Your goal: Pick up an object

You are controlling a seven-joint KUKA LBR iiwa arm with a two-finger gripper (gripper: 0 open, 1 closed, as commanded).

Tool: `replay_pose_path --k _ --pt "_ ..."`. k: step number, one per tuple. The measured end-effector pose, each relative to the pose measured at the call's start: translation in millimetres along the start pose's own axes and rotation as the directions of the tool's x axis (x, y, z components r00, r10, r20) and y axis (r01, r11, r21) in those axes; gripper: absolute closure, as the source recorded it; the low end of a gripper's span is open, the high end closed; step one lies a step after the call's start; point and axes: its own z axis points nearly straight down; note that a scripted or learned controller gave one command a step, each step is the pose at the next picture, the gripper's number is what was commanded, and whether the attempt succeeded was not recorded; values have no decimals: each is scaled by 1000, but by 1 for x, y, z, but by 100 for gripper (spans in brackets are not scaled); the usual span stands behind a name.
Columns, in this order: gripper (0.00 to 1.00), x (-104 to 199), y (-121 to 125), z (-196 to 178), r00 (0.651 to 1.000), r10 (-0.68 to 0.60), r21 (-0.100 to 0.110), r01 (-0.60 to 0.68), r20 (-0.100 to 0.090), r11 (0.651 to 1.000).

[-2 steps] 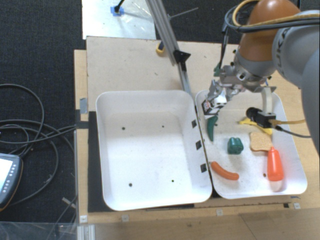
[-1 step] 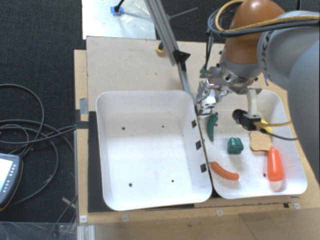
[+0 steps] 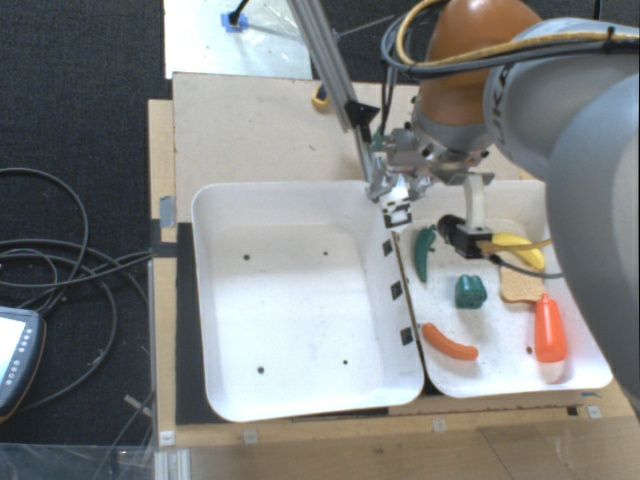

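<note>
gripper (image 3: 390,193) sits over the far end of the wall shared by left bin (image 3: 290,298) and right bin (image 3: 590,373), at right bin's far-left corner. can't tell if it's open or closed, nothing seen in it. all objects in right bin: dark green pepper (image 3: 425,252) near left wall, teal block (image 3: 470,290) mid, orange sausage (image 3: 450,343) near front-left, yellow banana (image 3: 522,247) and tan bread slice (image 3: 520,287) further right, orange-red bottle (image 3: 549,333) at right edge.

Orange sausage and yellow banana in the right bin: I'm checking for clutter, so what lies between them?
A teal block lies between the orange sausage and the yellow banana, seen in the camera view.
</note>
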Motion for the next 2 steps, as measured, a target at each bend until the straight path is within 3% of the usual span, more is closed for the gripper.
replay_pose_path --k 1,2 --pt "100 26 -9 -5 1000 0 15 0 -21 1000" --pt "0 28 -10 -5 1000 -2 15 2 -22 1000"
